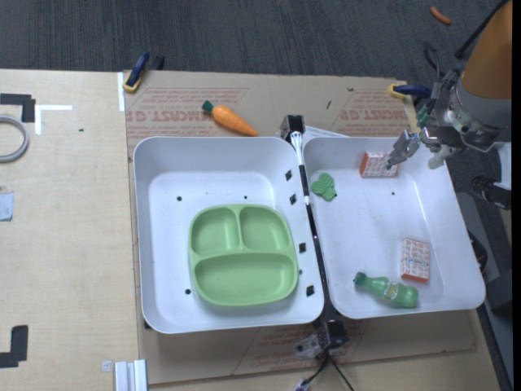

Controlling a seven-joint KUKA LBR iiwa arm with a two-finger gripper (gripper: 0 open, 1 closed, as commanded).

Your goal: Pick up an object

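Note:
In the right bin [456, 218] lie a small red-and-white box [374, 165] near the far wall, a green broccoli-like toy [324, 186], an orange-and-white carton [415, 259] and a green bottle [387, 291] on its side at the front. My gripper [418, 156] hangs over the bin's far right part, just right of the small box. It is open, with nothing between its fingers. Its left fingertip [399, 155] is close beside the box's right edge.
The left bin [155, 218] holds a green divided plate [242, 255]. A toy carrot [230, 118] lies on the cardboard behind the bins. A black clip [292, 125] sits where the two bins meet at the back. The arm's orange band [492, 47] is at the upper right.

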